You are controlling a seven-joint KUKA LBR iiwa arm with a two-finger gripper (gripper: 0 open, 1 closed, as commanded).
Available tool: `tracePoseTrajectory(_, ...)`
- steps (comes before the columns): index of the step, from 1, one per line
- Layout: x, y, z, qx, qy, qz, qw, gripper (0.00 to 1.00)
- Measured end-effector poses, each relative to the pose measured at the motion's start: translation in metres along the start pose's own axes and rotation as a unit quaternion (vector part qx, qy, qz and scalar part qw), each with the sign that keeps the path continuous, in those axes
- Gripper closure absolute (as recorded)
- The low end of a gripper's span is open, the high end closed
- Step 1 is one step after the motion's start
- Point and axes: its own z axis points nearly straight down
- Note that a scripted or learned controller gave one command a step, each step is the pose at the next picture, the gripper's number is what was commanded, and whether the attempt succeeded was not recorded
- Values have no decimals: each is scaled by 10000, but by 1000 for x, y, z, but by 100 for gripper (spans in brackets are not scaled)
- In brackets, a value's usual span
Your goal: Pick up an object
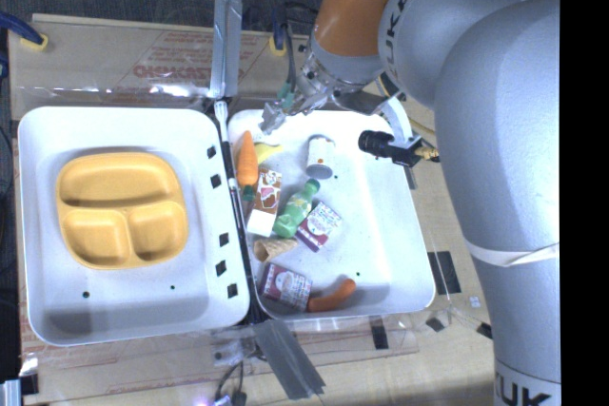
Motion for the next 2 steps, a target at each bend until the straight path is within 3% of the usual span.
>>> tracePoseTrajectory(1,58,-25,11,12,12,-1227,9924,100)
tracePoseTrajectory(2,-5,-91,-5,6,10,-2210,9753,100)
